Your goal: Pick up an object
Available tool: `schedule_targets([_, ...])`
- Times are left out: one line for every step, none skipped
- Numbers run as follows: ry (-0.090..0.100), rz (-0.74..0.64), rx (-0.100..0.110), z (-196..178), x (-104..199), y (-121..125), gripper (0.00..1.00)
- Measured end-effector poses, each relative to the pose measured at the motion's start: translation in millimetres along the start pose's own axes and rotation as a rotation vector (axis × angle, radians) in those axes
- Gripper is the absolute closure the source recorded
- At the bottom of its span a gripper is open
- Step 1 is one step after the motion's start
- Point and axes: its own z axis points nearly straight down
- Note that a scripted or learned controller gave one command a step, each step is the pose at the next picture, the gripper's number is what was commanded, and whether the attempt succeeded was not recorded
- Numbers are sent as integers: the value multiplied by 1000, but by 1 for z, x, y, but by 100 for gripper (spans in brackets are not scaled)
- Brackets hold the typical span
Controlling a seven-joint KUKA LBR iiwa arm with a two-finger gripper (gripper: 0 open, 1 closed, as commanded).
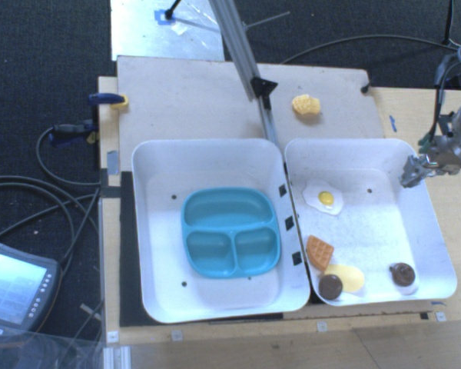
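Two brown round pieces (330, 286) (402, 274) sit nearest along the right bin's (426, 206) front edge, with a pale yellow piece (349, 277) and a waffle (319, 251) beside them. The blue divided tray (231, 231) fills the left bin (150, 229). Farther back lies a fried egg (323, 198). The gripper (413, 171) hovers at the right bin's far right rim; its opening and load cannot be told.

The left bin (150, 206) held a blue divided tray (231, 231), while the right bin (369, 154) held a fried egg (323, 198), a waffle (320, 251), a pale yellow piece (348, 277) and two brown pieces (329, 286). The gripper (412, 171) hung over the right bin's far right edge. A yellow item (306, 105) lay on the board behind the bins.
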Motion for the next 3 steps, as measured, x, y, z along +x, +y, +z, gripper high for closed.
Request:
schedule_targets([3, -4, 4, 2, 45, 6, 100])
schedule_targets([4, -5, 6, 12, 105, 1, 100])
schedule_targets([4, -6, 4, 15, 163, 8, 100])
